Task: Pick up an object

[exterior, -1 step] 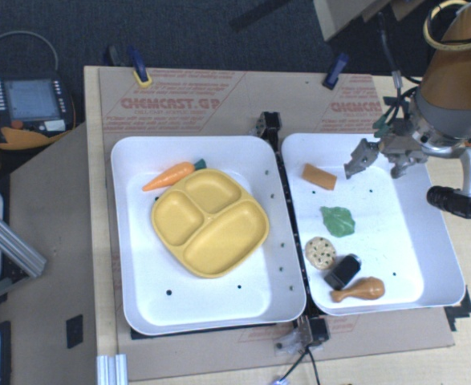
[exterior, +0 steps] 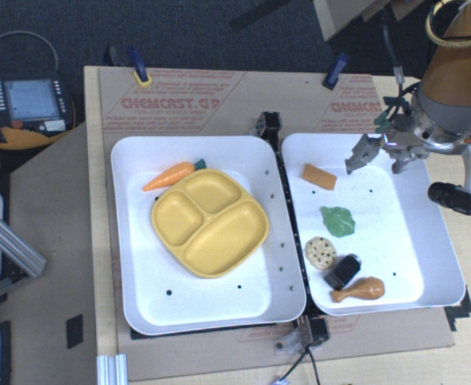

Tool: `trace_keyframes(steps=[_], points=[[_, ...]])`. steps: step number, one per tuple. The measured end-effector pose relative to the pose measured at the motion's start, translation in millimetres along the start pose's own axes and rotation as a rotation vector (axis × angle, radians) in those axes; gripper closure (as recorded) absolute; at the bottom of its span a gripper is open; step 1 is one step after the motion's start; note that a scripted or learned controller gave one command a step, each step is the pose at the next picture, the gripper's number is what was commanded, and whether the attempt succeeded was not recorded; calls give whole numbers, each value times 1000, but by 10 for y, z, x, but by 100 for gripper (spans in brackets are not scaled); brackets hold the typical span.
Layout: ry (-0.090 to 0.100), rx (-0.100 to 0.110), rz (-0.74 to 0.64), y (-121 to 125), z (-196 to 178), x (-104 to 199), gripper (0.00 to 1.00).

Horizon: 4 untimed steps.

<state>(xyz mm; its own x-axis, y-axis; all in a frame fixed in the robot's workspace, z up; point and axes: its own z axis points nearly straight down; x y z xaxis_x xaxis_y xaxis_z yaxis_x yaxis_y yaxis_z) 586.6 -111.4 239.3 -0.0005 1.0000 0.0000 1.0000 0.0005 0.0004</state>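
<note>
The right bin (exterior: 428, 239) holds an orange-brown block (exterior: 319, 177) at its back left, a green leafy piece (exterior: 338, 220) in the middle, a speckled cookie (exterior: 320, 253), a black block (exterior: 343, 271) and a brown drumstick (exterior: 360, 290) near the front. My gripper (exterior: 379, 156) hangs over the back of this bin, to the right of the orange-brown block and clear of it. Its fingers (exterior: 360, 152) stand open with nothing between them.
The left bin (exterior: 131, 239) carries a yellow divided plate (exterior: 210, 223) and a carrot (exterior: 169, 175) behind it. A black clamp (exterior: 268, 124) sits at the back between the bins. A pendant screen (exterior: 28, 103) lies off the bench at far left.
</note>
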Motion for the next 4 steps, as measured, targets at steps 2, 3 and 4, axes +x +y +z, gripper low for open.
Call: trace_keyframes(steps=[2, 3, 4], points=[[0, 2, 1, 142, 1035, 0, 0], [1, 7, 1, 132, 1567, 7, 0], [0, 0, 1, 149, 1428, 3, 100]])
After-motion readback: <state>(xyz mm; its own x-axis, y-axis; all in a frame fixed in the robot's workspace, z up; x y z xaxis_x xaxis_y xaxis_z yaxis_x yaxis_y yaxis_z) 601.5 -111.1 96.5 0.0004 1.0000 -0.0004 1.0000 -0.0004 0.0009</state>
